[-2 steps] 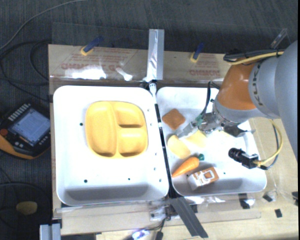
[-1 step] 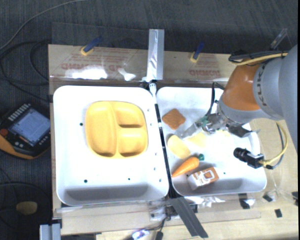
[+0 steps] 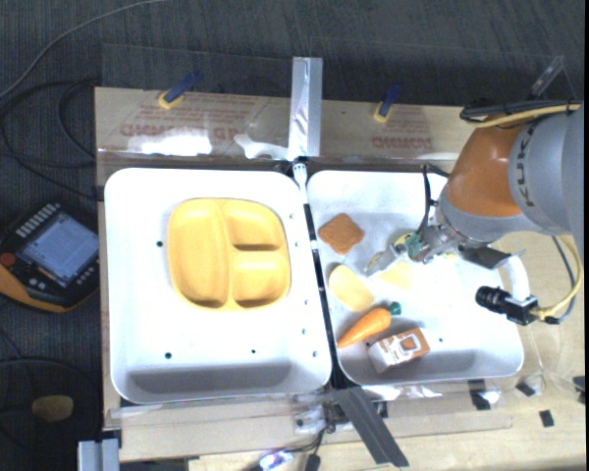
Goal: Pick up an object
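Note:
The right bin [image 3: 491, 361] holds a brown square cracker-like piece [image 3: 341, 232], a pale yellow rounded piece [image 3: 350, 288], a second pale yellow piece [image 3: 400, 277], an orange carrot [image 3: 363, 327] and a small brown-and-white carton [image 3: 401, 348]. My gripper [image 3: 401, 250] hangs in the upper middle of that bin. It is just above the second pale yellow piece and to the right of the cracker. I see nothing held in it.
A yellow divided plate [image 3: 229, 251] lies in the left bin [image 3: 137, 361]. The grey and orange arm [image 3: 491, 180] covers the right bin's upper right corner. A handheld controller [image 3: 41, 255] sits on the floor at the left.

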Motion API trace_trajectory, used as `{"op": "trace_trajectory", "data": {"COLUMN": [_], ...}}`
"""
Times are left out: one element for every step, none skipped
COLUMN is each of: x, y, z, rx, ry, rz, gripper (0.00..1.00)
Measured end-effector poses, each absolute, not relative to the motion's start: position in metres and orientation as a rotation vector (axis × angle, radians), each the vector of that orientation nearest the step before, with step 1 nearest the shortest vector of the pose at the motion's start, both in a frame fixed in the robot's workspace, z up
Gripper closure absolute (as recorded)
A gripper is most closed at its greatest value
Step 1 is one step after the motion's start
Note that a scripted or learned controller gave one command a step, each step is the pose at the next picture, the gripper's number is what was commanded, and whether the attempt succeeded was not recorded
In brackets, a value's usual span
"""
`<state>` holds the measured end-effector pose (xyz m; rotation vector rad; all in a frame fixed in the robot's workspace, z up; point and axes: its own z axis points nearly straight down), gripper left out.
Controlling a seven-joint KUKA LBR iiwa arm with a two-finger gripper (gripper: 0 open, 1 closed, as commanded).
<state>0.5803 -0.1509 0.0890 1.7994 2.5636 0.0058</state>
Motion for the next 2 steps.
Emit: {"op": "trace_trajectory", "data": {"x": [0.581,0.609], "y": [-0.151,-0.091], "z": [0.099,0.195], "rx": [1.8,1.833], "ry": [2.561,2.551], "rz": [0.009,-0.002], "gripper": [1.0,1.0]}}
